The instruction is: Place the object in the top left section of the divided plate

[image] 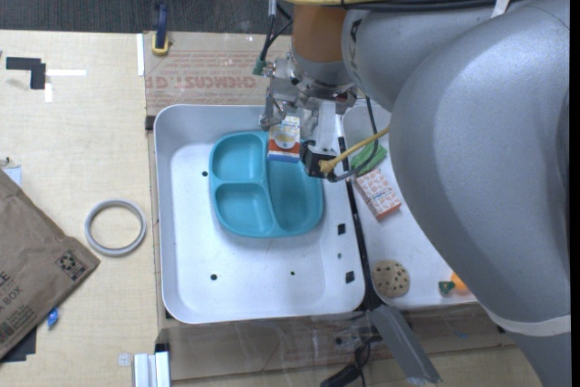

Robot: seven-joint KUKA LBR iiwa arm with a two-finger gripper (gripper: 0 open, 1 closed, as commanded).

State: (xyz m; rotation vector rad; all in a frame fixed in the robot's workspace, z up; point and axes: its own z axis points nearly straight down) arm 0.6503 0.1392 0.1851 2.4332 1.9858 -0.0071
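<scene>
One small carton (286,139) pinched between the gripper (288,133) fingers | hanging just over the blue plate (263,186) rim | risk: dropped here, it tips off the edge or lands in the wrong section.

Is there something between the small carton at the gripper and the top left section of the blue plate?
Nothing visible stands in the way. The small carton is at the gripper, above the upper right rim of the blue divided plate. The top left section lies open just to its left, with nothing in it.
</scene>
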